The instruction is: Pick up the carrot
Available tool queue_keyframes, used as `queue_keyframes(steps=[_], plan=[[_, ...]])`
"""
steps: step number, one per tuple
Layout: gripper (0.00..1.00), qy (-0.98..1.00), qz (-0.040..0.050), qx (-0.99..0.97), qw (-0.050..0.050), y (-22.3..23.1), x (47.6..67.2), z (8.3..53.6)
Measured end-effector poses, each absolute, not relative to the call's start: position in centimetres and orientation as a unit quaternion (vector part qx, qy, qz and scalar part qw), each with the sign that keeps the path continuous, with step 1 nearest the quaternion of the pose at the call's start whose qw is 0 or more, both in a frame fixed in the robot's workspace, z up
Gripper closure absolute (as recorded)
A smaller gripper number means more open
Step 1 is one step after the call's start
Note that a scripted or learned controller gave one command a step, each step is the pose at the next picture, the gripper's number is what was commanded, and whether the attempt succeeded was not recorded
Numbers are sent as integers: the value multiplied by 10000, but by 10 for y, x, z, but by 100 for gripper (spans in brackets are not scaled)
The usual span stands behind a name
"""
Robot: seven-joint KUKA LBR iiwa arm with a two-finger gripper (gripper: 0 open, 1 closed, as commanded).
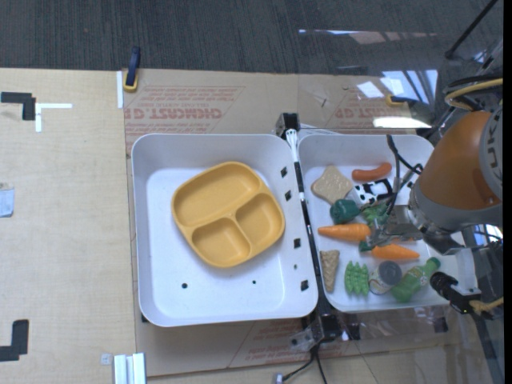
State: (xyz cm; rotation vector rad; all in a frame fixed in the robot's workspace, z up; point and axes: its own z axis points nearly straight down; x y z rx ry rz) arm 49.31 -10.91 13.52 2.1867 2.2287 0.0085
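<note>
Green toy vegetables (pixel 357 278) lie below-left of the claw (pixel 384 235); one carrot (pixel 344 232) just left, another (pixel 395 253) touching beneath. Claw's opening: cannot tell.

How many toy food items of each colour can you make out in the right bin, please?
Orange: 2, carrot and second carrot
Red-orange: 1, sausage
Tan: 2, bread slice and wedge
Green: 3, dark green piece, green bunch, green item
Black-and-white: 1, cow toy
Total: 9; some are partly hidden by the arm.
</note>
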Motion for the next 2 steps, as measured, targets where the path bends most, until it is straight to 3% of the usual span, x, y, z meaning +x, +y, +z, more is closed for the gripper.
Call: queue_keyframes(steps=[1,2], plan=[[100,5259,-22,8505,-35,-94,478,88],[0,5256,-22,8507,-34,-94,478,88]])
